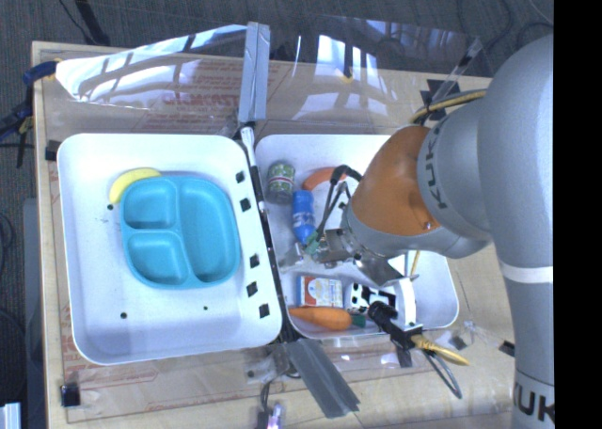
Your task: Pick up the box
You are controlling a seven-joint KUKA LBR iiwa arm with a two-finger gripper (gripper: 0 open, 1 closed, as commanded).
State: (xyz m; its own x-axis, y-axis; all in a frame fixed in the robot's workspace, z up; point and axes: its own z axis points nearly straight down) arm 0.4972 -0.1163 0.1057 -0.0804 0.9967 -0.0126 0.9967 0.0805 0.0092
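Bench [169, 375]: two bins side by side.

Left bin [94, 305]: divided plate [179, 230] in the middle. Banana-shaped piece [132, 180] at the plate's far-left corner, partly under it.

Right bin [437, 295]: can [280, 180] at far left. Bottle [303, 215] just near of the can. Rounded item [323, 176] right of the can, partly hidden by the arm [442, 192]. Box [324, 290] toward the near wall, carrot [320, 319] lying along its near side. Arm over the bin's right half.

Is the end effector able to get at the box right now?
Probably yes: the end effector hangs right beside the box, whose top shows bare, though an orange carrot lies along its near edge.
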